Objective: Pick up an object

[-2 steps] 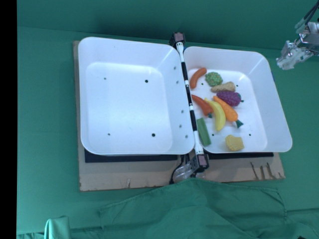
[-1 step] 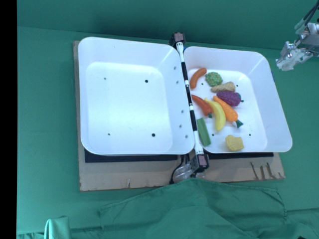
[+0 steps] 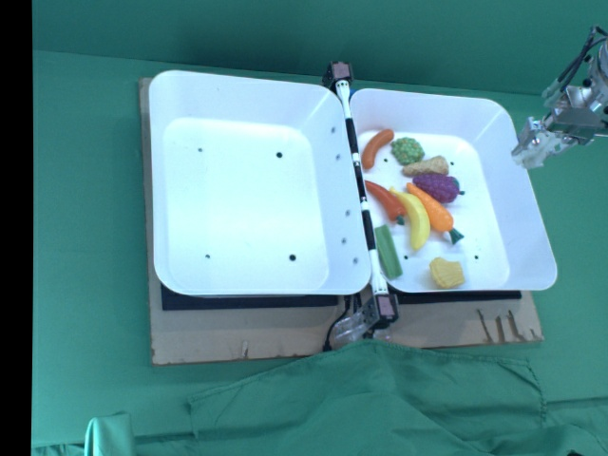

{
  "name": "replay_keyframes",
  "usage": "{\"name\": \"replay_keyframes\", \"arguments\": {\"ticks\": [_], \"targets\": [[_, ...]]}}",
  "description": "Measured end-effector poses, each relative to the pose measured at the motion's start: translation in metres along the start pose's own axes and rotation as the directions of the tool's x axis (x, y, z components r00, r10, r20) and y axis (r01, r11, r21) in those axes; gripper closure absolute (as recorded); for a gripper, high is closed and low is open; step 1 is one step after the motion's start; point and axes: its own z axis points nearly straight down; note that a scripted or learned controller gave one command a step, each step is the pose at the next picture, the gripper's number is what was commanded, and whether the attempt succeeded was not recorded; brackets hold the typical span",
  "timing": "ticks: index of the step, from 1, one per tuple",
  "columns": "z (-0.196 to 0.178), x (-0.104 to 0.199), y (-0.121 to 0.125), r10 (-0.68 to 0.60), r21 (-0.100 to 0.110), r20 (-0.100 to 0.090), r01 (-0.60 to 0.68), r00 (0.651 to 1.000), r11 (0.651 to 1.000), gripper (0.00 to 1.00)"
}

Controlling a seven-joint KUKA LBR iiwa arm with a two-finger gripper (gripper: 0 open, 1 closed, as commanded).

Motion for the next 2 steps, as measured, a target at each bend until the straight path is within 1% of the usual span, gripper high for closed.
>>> {"name": "replay_keyframes", "arguments": {"ticks": [1,2], "targets": [[-0.013,0.001,-0.039,-0.001,-0.005,0.0,0.001,1.0,1.0,1.0],[-0.026,0.0,-0.072,-0.002,-0.005,0.0,0.002,1.0,1.0,1.0]]}}
